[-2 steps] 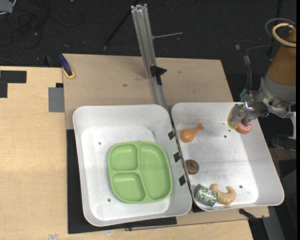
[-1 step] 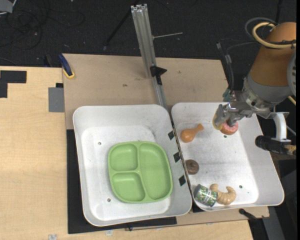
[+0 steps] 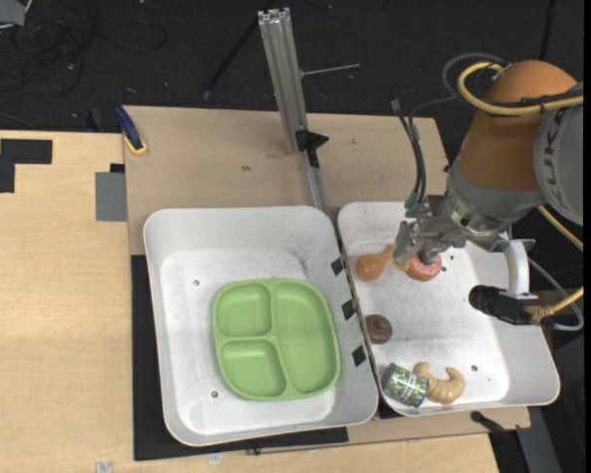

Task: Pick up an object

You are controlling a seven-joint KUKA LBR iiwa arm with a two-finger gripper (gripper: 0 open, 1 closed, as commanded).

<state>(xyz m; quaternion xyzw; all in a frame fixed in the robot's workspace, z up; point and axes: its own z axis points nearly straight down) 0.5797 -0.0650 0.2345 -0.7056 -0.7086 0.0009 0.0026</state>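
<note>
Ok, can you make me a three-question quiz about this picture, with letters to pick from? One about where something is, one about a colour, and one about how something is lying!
1. Where is the green plate?
A. In the left bin
B. In the right bin
C. On the wooden bench outside both bins

2. What colour is the small round thing near the middle of the right bin?
A. Blue
B. Brown
C. White

3. How is the little green can placed?
A. Hanging from the gripper
C. Lying at the right bin's near edge beside the croissant
B. Standing on the green plate

Answers: 1 A, it sits inside the left bin. 2 B, it is dark brown. 3 C, it lies next to the tan croissant, far from the gripper.
</note>
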